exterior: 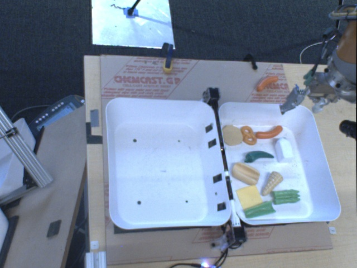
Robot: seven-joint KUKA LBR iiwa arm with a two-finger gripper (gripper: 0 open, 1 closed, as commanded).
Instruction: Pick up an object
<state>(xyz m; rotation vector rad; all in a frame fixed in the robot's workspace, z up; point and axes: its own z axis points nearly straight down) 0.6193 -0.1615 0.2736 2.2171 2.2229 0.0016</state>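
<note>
We look down on a pale wooden bench [167, 74] carrying a printed cardboard sheet and two shallow white bins side by side. The left bin [120, 113] holds no objects that we can see; the right bin [321, 149] holds a cluster of toy food: a pretzel [246, 133], an orange sausage [269, 132], a green pepper [257, 156], a bread roll [246, 173], a corn cob [272, 182], a yellow cheese block [249, 196]. Another sausage [268, 82] lies on the cardboard outside the bins. The gripper [304, 98] hovers over the right bin's far corner, jaws spread, nothing between them. We judge the pick not yet begun: choosing, descent and closing all remain.
</note>
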